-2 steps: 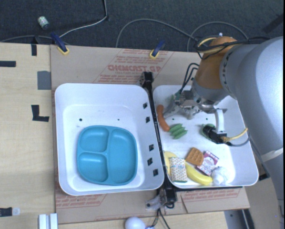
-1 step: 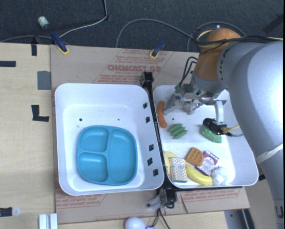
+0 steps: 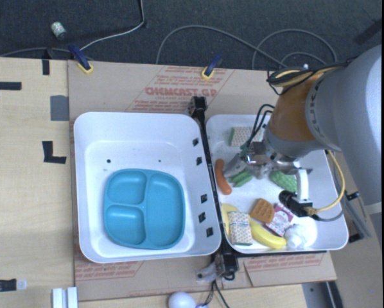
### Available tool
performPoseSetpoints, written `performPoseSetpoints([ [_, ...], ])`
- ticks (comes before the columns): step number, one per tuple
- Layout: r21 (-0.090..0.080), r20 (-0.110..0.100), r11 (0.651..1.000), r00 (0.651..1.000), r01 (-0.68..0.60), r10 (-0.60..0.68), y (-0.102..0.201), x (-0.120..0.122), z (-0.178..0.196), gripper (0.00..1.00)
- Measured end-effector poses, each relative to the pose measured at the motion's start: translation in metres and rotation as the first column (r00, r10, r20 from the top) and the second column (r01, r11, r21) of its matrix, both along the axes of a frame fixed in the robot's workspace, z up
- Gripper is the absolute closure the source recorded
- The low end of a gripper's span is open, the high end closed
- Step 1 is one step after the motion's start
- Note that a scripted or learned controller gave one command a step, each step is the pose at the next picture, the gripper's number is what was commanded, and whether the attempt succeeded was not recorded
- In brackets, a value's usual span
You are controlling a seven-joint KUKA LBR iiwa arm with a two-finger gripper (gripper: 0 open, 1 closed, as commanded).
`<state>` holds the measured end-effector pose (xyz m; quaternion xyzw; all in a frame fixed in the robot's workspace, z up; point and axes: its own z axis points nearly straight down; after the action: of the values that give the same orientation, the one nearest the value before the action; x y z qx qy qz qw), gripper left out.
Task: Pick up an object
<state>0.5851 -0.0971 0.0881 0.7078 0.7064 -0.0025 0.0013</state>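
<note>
Reaching in: the grey arm (image 3: 346, 101) enters from the right, its orange band (image 3: 293, 115) above the right bin (image 3: 336, 236).
Hand: the hand (image 3: 251, 163) sits low over the right bin's upper middle; whether it is spread or closed, or has hold of anything, cannot be told, since dark wrist parts cover it.
Beneath the hand: a green vegetable-like piece (image 3: 241, 178) pokes out just below it, partly hidden.
Nearby objects: an orange carrot-like piece (image 3: 223, 177) lies by the bin's left wall; a checked packet (image 3: 241, 135) near the top is partly cut off by the arm.
Lower right bin: a banana (image 3: 264, 235), a labelled packet (image 3: 239, 227), a brown cracker-like square (image 3: 262, 210) and a white crumpled item (image 3: 300, 235) crowd together, touching.
Left bin: the left bin (image 3: 89, 140) holds a blue divided plate (image 3: 144, 208).
Surface: the surface (image 3: 25, 191) carries both bins side by side.
</note>
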Motion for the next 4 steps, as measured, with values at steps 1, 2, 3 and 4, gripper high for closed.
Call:
performPoseSetpoints([
  [1,0.004,0.006,1.000,1.000,-0.002,0.002,0.003,0.002,0.012,1.00],
  [2,0.006,0.001,1.000,1.000,-0.004,0.004,0.076,-0.034,0.096,1.00],
  [3,0.006,0.000,1.000,1.000,-0.004,0.004,0.075,-0.035,0.096,0.00],
  [4,0.004,0.001,1.000,1.000,-0.003,0.003,0.032,0.021,0.096,0.00],
])
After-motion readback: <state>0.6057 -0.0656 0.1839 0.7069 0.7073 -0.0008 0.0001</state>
